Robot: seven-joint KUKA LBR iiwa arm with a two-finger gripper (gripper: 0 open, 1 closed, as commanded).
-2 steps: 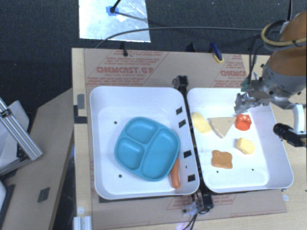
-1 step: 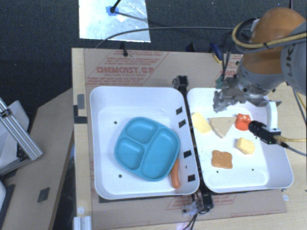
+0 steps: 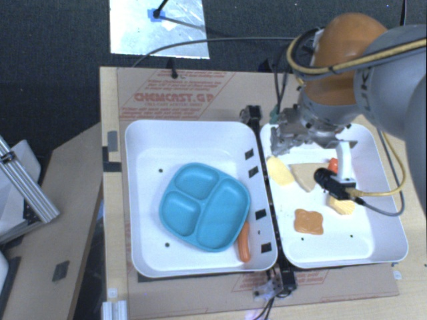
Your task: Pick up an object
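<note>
The gripper [image 3: 288, 141] sits low in the right white bin [image 3: 383, 245], just above a pale yellow toy piece [image 3: 280, 172]. It looks ready to grab; it must go down next.

A dark, speckled carpet floor [image 3: 47, 59] is seen around a light wooden bench top [image 3: 73, 179]. A brown cardboard sheet printed with red lettering [image 3: 175, 95] is laid on the bench. A shiny square silver foil sheet [image 3: 157, 19] is placed on the floor beyond it. A ribbed aluminium rail [image 3: 23, 185] is seen at the left edge.
</note>
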